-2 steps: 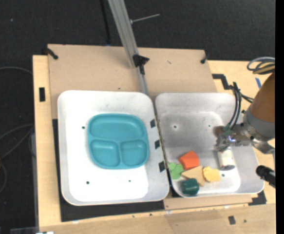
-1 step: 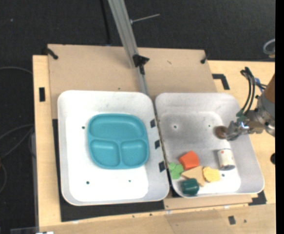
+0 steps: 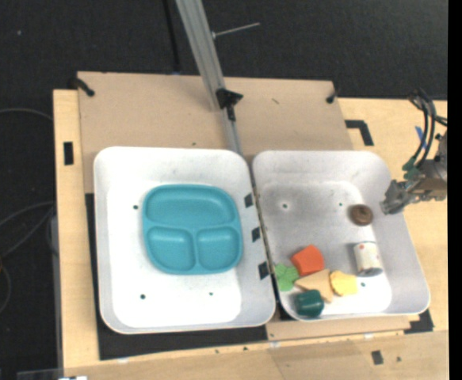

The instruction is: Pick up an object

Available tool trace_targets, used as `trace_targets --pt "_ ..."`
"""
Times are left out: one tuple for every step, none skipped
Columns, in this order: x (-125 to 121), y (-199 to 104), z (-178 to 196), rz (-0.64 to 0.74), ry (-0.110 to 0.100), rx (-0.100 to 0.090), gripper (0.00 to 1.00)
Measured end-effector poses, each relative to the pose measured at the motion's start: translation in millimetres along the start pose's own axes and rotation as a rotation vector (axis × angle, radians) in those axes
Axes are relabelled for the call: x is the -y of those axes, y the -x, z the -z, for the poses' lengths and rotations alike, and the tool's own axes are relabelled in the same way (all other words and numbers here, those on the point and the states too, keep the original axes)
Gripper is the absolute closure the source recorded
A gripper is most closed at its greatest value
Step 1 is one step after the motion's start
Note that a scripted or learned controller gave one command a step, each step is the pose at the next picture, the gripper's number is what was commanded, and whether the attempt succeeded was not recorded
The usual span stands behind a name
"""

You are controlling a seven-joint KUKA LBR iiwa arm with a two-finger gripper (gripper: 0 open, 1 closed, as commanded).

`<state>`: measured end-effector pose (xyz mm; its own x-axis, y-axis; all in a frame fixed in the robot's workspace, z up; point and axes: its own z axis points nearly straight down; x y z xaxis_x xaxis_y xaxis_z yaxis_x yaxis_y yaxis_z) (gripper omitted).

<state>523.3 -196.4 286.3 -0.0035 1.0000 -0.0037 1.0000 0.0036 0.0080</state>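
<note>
The right bin [image 3: 310, 172] holds several small objects near its front. An orange block [image 3: 308, 259] sits beside a green piece [image 3: 285, 275], a tan wedge [image 3: 313, 282], a yellow piece [image 3: 343, 283] and a dark green block [image 3: 309, 303]. A white cylinder [image 3: 364, 258] lies to their right, and a small brown round object [image 3: 361, 214] rests further back. My gripper [image 3: 395, 199] hangs at the bin's right rim, just right of the brown object, with nothing seen between its fingers.
The left bin [image 3: 120, 180] holds a teal divided plate [image 3: 191, 228]. A metal pole [image 3: 203, 46] slants up from between the bins at the back. Cables [image 3: 425, 129] hang by the arm at the right edge.
</note>
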Motion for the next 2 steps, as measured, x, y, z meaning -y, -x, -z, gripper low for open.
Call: trace_targets --pt "-4.5 -53.3 3.6 0.004 -0.005 -0.004 1.00" --pt "-5.6 -103.5 -16.3 0.003 -0.007 -0.004 1.00"
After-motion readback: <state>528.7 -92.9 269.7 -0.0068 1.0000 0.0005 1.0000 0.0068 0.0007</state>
